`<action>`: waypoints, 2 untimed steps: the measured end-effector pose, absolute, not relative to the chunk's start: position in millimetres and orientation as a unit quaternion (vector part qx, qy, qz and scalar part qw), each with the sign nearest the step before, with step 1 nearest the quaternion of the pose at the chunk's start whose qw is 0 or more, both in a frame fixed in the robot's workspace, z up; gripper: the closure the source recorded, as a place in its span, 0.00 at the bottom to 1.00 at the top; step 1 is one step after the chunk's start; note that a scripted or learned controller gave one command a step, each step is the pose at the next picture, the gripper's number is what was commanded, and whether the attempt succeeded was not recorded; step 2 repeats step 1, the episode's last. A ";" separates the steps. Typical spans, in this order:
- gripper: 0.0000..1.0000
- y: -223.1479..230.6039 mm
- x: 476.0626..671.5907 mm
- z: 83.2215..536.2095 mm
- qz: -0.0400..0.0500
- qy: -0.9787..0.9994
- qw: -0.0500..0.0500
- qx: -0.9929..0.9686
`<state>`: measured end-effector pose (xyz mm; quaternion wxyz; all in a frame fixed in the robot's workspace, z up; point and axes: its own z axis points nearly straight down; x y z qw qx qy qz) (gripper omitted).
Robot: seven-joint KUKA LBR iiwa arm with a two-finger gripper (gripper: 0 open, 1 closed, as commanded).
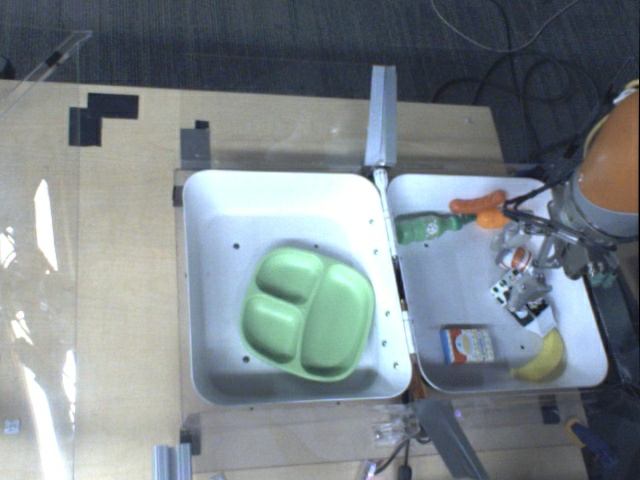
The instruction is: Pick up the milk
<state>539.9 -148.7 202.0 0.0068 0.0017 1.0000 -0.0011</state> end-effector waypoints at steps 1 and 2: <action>0.00 -207.4 617.0 121.2 -0.004 1.000 0.015 -0.002; 0.00 -207.4 617.0 121.2 -0.004 1.000 0.015 -0.002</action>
